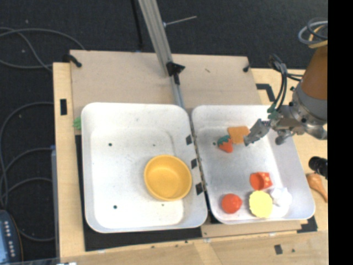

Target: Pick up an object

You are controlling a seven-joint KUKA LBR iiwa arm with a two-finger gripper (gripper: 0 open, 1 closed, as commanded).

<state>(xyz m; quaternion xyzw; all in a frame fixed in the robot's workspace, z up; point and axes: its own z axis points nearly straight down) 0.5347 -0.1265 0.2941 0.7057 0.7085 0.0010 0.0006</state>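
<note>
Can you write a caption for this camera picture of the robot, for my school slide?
Robot gripper open above the right bin of small toys, beside an orange block; a yellow bowl sits in the left bin.

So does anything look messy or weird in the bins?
Nothing looks spilled or broken. The yellow bowl sits upright, alone in the left bin. The small toys, like the red ball and yellow disc, lie inside the right bin. The gripper hangs over that bin.
</note>
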